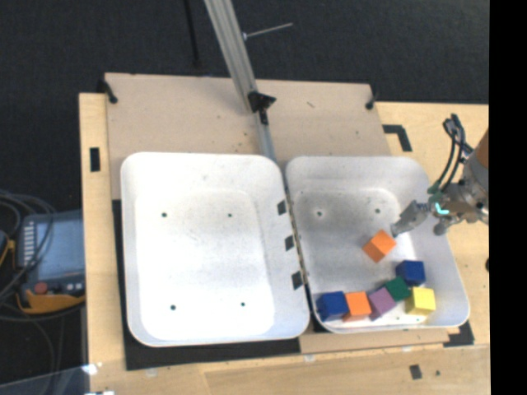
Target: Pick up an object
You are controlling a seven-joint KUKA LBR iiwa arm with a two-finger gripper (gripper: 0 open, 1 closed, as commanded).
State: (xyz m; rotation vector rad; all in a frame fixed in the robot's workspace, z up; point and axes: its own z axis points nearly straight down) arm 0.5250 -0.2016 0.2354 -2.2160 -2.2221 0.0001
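End effector over right bin, reaching in from right edge. Fingers spread apart, released, nothing between them; one finger angled down-left toward orange cube, tip just beside it, contact unclear. Orange cube tilted, mid-right of bin. Along near wall: blue cube, second orange cube, purple cube, green cube, yellow cube, another blue cube. Left bin alongside on desk.

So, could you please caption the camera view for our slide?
Tool poised above orange cube in right bin; left bin alongside.
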